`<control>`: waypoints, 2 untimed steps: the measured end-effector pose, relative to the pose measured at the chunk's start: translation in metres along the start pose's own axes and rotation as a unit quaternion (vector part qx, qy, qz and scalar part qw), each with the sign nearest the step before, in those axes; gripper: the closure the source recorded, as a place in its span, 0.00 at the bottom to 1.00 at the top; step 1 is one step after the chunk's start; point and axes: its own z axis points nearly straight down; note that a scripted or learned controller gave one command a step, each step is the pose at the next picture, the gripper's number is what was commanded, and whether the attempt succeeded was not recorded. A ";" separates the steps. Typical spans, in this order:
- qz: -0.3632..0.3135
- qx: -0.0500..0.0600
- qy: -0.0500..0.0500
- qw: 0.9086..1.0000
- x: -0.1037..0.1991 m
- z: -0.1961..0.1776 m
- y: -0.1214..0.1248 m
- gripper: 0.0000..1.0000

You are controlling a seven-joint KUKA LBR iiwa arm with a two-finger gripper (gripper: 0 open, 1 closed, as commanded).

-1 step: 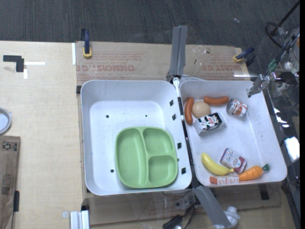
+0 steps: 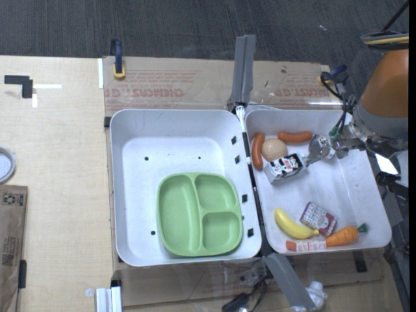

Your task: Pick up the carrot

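Note:
The carrot [image 2: 342, 235], orange with a small green top, lies in the near right corner of the right bin [image 2: 364, 174], its tip pointing left. My gripper [image 2: 317, 151] hangs over the far middle of that bin, well beyond the carrot and to its left. It sits just right of a black-and-white carton [image 2: 286, 166]. Nothing shows in its grasp.
Around the gripper lie a red sausage [image 2: 258, 150], an orange sausage [image 2: 295, 136] and a beige ball [image 2: 274, 149]. A banana [image 2: 290, 223] and a red packet [image 2: 318, 218] lie left of the carrot. The left bin [image 2: 130, 174] holds a green divided plate [image 2: 199, 213].

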 end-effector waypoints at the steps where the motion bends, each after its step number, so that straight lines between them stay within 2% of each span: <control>1: -0.101 0.000 0.000 0.995 0.061 -0.013 -0.044 0.00; 2: -0.101 0.000 0.000 0.995 0.061 -0.013 -0.044 0.00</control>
